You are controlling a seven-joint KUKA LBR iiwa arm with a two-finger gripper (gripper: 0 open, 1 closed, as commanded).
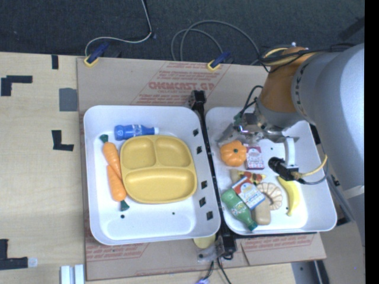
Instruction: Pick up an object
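So we've got the arm (320, 93) reaching in from the right over the right bin (323, 218), with the gripper (246, 130) down near the bin's upper left part. Honestly we can't tell how far apart the fingers are, since the wrist and some cabling cover them from above, and we see nothing held between them. The closest thing to grab looks like the little orange pumpkin (233, 153), which sits just below and slightly left of the gripper, near or maybe touching it, hard to say. It's roundish, so no real long axis to line up with, and its stem seems to point up toward the camera. Right beside it on the right is a small red and white packet (254, 158), so we'd guess a sloppy close could catch that too. The banana (289, 195) lies further down right, long axis running roughly up and down the view, curved. There's also a green bottle (237, 206) lying at a slant toward the bin's lower left. Over in the left bin (95, 123) we see a yellow tray (158, 167), two carrots (112, 170) and a blue bottle (135, 131), all well apart from the gripper.
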